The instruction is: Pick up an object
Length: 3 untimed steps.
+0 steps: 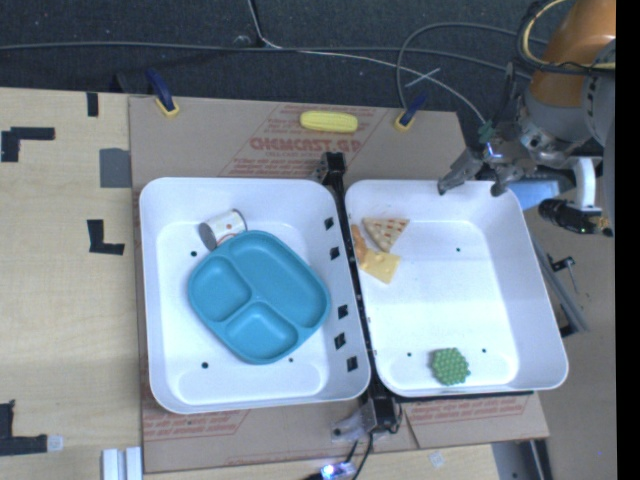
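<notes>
Gripper [470, 180], fingers spread, empty, above right bin's [530, 268] far rim.

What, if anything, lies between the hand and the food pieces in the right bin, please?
Nothing visible does. The hand hovers at the right bin's far rim; bare white floor separates it from the waffle wedge and the green cluster.

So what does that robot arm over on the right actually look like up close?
The arm is a rounded grey body with a glossy orange band near its wrist. Below that sits a darker metal wrist block with a small blue part, ending in the tool, which has two thin dark fingers. Thin grey cables loop around the arm's upper part, and a white-and-black piece sticks out on its side.
</notes>
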{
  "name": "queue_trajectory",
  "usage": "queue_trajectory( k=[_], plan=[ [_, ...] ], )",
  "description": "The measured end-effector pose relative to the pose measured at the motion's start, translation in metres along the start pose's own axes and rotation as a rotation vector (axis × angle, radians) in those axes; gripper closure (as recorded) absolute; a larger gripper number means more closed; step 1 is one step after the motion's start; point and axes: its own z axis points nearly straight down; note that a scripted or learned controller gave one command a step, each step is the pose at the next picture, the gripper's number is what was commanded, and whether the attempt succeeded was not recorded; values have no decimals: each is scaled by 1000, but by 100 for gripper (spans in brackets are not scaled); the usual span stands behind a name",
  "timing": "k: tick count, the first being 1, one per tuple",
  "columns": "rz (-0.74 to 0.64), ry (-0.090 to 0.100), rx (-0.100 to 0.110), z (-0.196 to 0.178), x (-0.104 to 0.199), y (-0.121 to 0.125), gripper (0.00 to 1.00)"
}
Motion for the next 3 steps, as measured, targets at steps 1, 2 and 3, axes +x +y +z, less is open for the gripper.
queue_trajectory(
  k=[1,2,3],
  plan=[
    [0,0,6,64,-3,-2,0],
    [-1,0,5,119,-2,-3,0],
    [-3,-3,-1,104,-2,-1,100]
  ],
)
